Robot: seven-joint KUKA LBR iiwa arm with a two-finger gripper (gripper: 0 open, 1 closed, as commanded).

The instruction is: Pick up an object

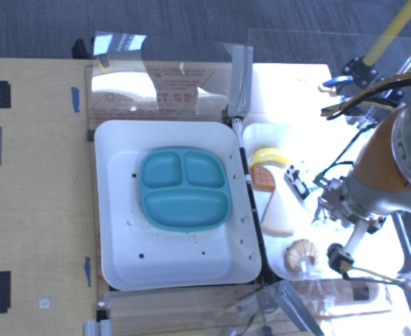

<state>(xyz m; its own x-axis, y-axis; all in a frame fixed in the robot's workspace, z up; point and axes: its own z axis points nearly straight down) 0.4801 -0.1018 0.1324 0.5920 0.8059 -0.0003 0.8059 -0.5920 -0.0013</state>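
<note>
Lying in the right bin: one banana, one waffle, one croissant; tool grip unclear.

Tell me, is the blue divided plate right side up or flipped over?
Right side up: the blue divided plate lies flat in the left bin, its three hollow compartments facing the camera.

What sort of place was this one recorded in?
Probably a robotics lab: a robot arm reaches over two white bins, one bearing a blue divided plate, the other toy food, above grey carpet.
</note>
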